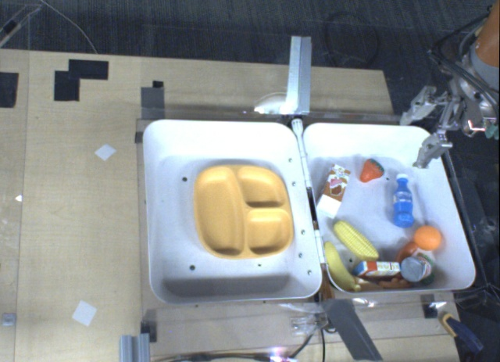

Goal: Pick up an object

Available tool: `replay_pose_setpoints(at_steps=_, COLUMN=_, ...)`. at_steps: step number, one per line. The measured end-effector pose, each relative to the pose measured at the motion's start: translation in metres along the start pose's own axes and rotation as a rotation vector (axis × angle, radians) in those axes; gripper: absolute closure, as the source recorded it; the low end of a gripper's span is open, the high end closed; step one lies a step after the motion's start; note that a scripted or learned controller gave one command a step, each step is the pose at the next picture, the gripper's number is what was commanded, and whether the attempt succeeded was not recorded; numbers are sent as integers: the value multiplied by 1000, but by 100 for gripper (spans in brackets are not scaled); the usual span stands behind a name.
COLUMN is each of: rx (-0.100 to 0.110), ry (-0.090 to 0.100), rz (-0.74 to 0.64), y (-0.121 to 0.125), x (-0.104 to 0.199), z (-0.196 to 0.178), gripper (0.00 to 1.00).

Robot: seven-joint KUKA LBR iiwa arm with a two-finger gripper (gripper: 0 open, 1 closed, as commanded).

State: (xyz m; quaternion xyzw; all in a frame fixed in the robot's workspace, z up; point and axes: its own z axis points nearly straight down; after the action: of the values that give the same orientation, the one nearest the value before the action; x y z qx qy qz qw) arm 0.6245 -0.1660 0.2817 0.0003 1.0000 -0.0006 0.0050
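My gripper [434, 122] hangs over the right bin [461, 220] at its top-right corner, fingers spread, nothing betw. them; approach step, no target reached yet; nearest picks: strawberry [372, 170], blue bottle [402, 201]; next I need to descend straight, centred over one.

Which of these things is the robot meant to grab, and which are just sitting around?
For the job: gripper, blue bottle, strawberry, orange, corn cob, banana, small carton, all in the right bin.

Just there: yellow divided tray, left bin, bench.
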Motion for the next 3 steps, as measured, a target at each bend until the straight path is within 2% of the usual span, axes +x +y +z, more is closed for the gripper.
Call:
replay_pose_setpoints(at_steps=1, rx=0, ry=4, rz=224, y=-10, x=41, z=93, gripper=0)
replay_pose_setpoints(at_steps=2, rx=1, ry=-6, rz=368, y=-37, x=8, z=192, gripper=0)
replay_pose_setpoints(at_steps=3, rx=1, ry=0, rz=717, y=-39, x=22, z=186, gripper=0)
